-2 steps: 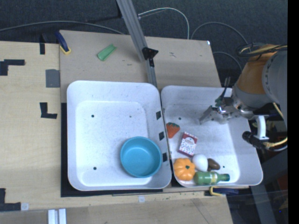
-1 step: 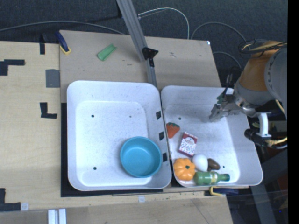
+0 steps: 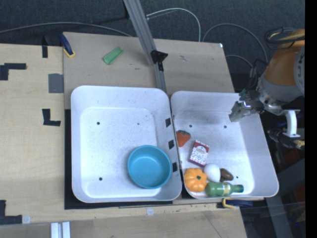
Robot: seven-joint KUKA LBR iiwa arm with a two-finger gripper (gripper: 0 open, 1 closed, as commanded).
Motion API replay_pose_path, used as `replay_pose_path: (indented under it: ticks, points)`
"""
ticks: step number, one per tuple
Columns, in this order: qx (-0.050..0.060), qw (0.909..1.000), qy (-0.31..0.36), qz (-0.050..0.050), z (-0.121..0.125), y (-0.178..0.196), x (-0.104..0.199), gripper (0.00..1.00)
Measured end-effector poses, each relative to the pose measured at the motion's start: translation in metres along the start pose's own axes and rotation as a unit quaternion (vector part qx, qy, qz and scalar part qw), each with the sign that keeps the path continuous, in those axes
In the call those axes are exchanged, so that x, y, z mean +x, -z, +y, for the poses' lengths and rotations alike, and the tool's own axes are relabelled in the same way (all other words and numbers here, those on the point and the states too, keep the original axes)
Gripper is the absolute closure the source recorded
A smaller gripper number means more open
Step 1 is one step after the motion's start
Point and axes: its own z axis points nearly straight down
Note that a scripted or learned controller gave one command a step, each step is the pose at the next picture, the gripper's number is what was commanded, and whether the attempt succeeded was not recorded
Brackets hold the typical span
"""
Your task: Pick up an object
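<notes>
Camera view: tool (image 3: 241, 110) hangs over the upper right part of the right bin (image 3: 257, 133), near its right wall, on the grey arm (image 3: 282, 78) with the orange band. Tool is small and blurred at this angle; finger spacing cannot be told. Nothing visible in it.

Candidate objects sit clustered in the lower part of the right bin, well apart from the tool: a red strawberry-like piece (image 3: 183, 137) near the left wall, a small red box (image 3: 199, 153), an orange pumpkin toy (image 3: 195, 179), a white egg (image 3: 212, 172), a brown piece (image 3: 226, 174) and a green bottle (image 3: 224, 188). Left bin (image 3: 89, 133) holds a blue bowl (image 3: 149, 166). A green block (image 3: 112, 55) lies on the counter (image 3: 198, 63) above the bins.

Orientation: green bottle lies on its side, long axis roughly left-right along the bin's lower wall, cap end pointing right. Red box's long axis runs near vertical in frame, slightly tilted.

Risks (judgement): pumpkin, egg, brown piece and bottle touch or nearly touch, so a descent there may land fingers on two things or push one aside. Bottle and egg are round and could roll out of a closing grip. Bottle lies against the sloped wall, which may block a finger. The box stands apart, the cleaner target
</notes>
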Motion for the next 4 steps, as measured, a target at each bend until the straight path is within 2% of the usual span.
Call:
replay_pose_path:
  ticks: [2, 3, 4]
  points:
    - [0.000, 1.0000, 0.000, 0.000, 0.007, 0.091, 0.006, 1.00]
    - [0.003, 1.0000, 0.002, 0.001, 0.018, 0.076, 0.058, 1.00]
    - [0.002, 1.0000, 0.003, 0.002, 0.025, 0.082, 0.115, 1.00]
